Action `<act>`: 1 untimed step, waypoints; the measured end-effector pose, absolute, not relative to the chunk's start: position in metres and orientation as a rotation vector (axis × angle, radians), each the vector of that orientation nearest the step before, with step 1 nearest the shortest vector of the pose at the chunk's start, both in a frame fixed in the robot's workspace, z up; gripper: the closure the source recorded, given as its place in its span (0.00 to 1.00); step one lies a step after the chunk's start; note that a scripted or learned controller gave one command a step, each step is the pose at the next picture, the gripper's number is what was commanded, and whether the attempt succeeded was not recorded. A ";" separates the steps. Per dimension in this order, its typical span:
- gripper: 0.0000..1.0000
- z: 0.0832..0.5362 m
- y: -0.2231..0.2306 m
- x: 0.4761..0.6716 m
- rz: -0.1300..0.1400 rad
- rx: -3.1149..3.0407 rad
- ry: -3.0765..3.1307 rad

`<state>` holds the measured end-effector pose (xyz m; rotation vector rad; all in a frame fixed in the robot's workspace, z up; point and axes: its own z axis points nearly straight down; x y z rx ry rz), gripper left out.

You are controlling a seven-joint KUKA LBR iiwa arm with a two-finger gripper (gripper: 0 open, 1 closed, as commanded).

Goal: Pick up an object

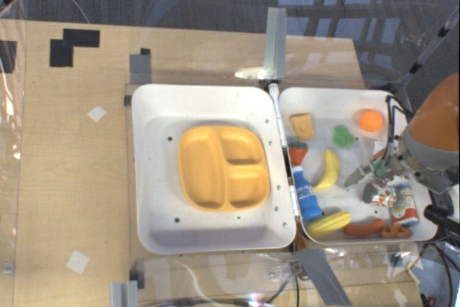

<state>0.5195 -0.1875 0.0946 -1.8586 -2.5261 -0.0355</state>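
Observation:
My gripper point(363, 185) hangs low over the right side of the right bin point(323, 103), below the orange band of the arm point(438, 129). Its two grey fingers point(355, 177) stand apart, open, with nothing between them. A banana point(330, 169) lies just to its left. A red and white can point(403, 204) lies just to its right, close to the wrist. Also in this bin are an orange ball point(371, 121), a green toy point(343, 136), a tan block point(302, 126), a strawberry point(297, 152), a blue bottle point(307, 195), a yellow fruit point(329, 223), a red sausage point(364, 228) and a brown pretzel point(394, 231).
The left bin point(154, 154) holds a yellow divided tray point(223, 167). A metal post point(276, 43) stands behind the seam between the bins. Cables run along the bench's right edge point(431, 255).

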 end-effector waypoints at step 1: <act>0.00 0.092 -0.183 0.501 -0.050 -2.121 -2.320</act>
